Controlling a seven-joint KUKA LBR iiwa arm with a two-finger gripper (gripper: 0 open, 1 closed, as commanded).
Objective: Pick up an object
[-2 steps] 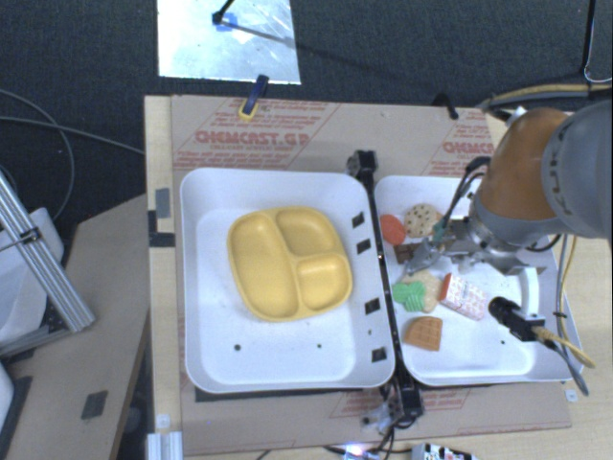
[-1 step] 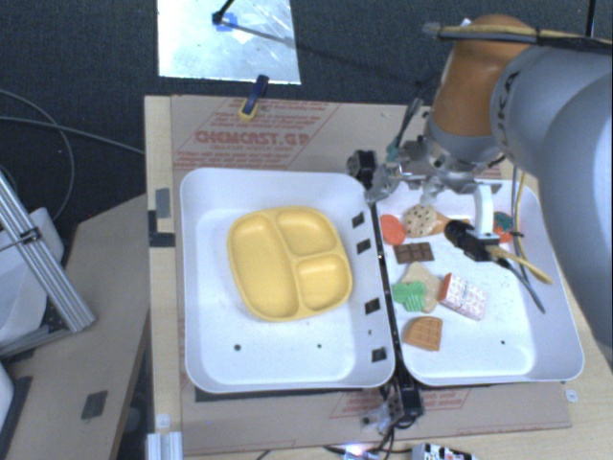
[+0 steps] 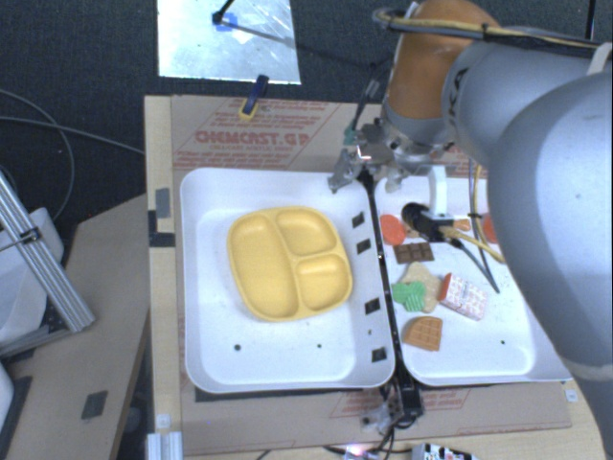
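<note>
A grey robot arm reaches in from the right, and its hand (image 3: 352, 172) hangs over the far end of the divide between two white bins on the worktop (image 3: 115, 247). Whether the hand is open or closed cannot be told. The left bin (image 3: 206, 353) holds a yellow divided plate (image 3: 287, 262). In the right bin (image 3: 498, 353), near the divide, lie a red piece (image 3: 393, 228), a brown chocolate square (image 3: 414, 253), a green piece (image 3: 412, 296), a pink-and-white block (image 3: 463, 296) and a waffle (image 3: 423, 333).
</note>
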